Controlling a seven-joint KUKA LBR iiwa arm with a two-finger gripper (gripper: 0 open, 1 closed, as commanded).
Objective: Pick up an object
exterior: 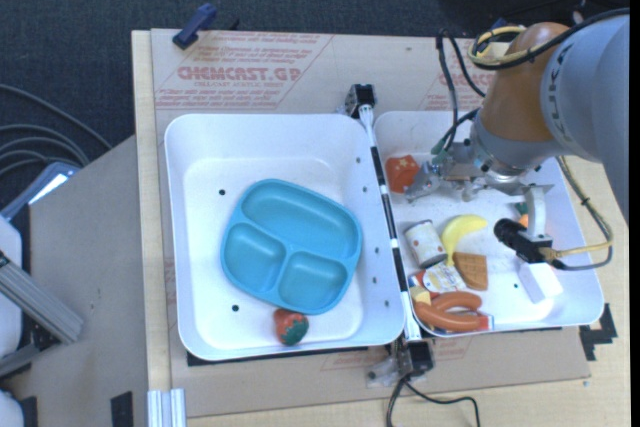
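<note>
From the overhead camera, the arm [545, 90] reaches into the right bin [575, 300] from the desk's right edge, its gripper [455, 170] low over the bin's far-left part; whether it is clenched or released I cannot tell. The nearest candidate is an orange-red toy [402, 172] just beside it, toward the divider between the bins. Nearer the bin's front lie a small white can [423, 240], a yellow banana-like piece [463, 230], a tan cracker [471, 270] and a toy hot dog [455, 311], its long axis along the front wall. The left bin [190, 215] holds a blue divided plate [291, 245] and a strawberry [291, 326] at its front edge.
</note>
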